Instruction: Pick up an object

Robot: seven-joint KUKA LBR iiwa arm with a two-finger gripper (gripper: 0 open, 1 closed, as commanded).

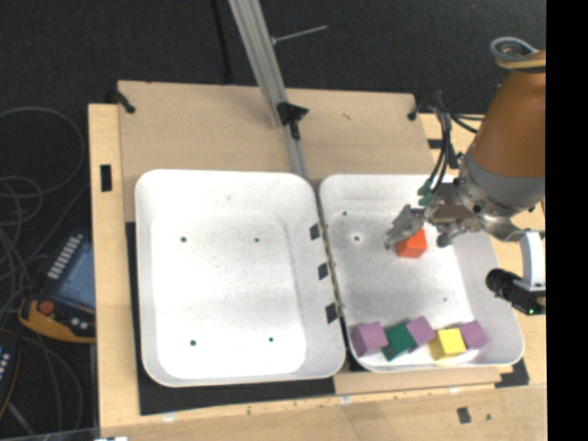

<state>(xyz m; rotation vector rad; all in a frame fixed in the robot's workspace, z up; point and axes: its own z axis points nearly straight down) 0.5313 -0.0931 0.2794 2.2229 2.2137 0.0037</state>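
One fixed camera, high over the bench

It looks down at a slant from well back, taking in both white bins [230, 274], the bench [202, 127] around them and dark floor beyond.

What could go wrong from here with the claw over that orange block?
1. The claw sits right at the orange block, but the view doesn't show the block seated between its fingers, so a lift may come up empty.
2. A skewed close could nudge the block across the right bin.
3. The other blocks crowd the near wall, so a retry there looks harder.
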